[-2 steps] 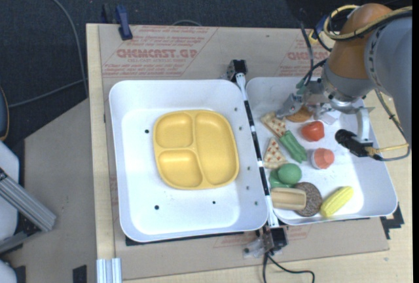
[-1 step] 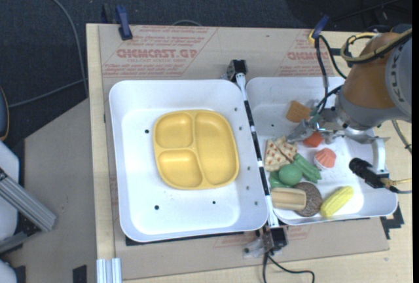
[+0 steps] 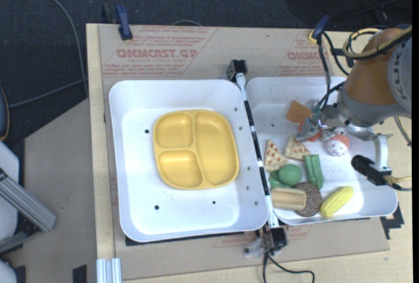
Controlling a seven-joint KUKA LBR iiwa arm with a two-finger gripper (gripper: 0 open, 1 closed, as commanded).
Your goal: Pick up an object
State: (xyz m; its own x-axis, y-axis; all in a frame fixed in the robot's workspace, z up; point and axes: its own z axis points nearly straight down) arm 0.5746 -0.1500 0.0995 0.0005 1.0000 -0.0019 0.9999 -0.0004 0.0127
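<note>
The right bin [image 3: 275, 88] holds several toy foods. An orange block [image 3: 298, 111] lies near its back. Two pizza slices [image 3: 273, 157] [image 3: 296, 150] sit mid-bin. In front of them are a green round piece [image 3: 288, 175] and a green pepper strip [image 3: 315, 170]. A bread roll [image 3: 288, 198], a brown cookie [image 3: 312, 199] and a yellow corn cob [image 3: 336, 200] line the front. My gripper [image 3: 313, 126] is low in this bin, just right of the orange block and above the right pizza slice. A red and white piece [image 3: 336, 145] lies beside it, partly hidden.
The left bin [image 3: 131, 196] holds a yellow divided plate [image 3: 195, 148]. The arm's grey body and orange band [image 3: 370, 75] cover the right bin's far right side. A black clip [image 3: 237, 69] sits between the bins at the back.
</note>
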